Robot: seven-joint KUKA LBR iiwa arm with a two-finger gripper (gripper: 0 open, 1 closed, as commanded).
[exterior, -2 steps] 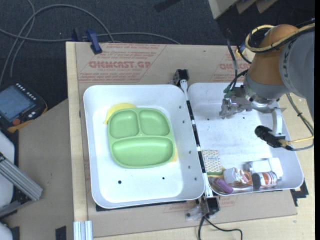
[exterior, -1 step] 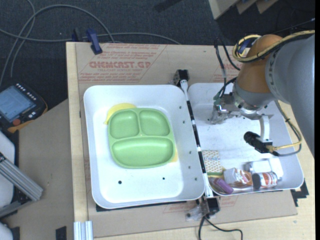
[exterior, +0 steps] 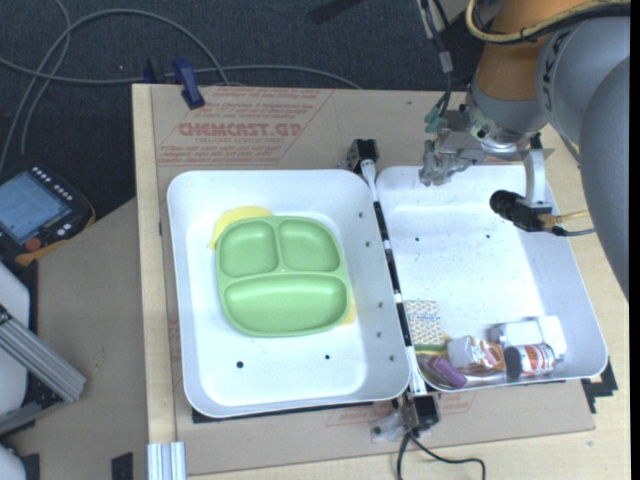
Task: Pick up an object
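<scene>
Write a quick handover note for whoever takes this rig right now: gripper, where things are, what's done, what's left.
Gripper: at the right bin's far edge, with nothing visibly held; finger state unclear.
Left bin: a green divided tray lying on something yellow.
Right bin: a small pile in the near corner, including a bottle and a patterned packet.
Done: nothing picked yet.
Left: move to an object, grasp and lift it.

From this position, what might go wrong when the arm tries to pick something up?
1. The end effector hangs at the far edge of the right bin, while the small items lie crowded in its near corner; a descent here would probably grasp nothing.
2. Those items touch each other, so a grasp may slip or catch two.
3. The green divided plate looks wide and flat, probably hard to pinch.
</scene>
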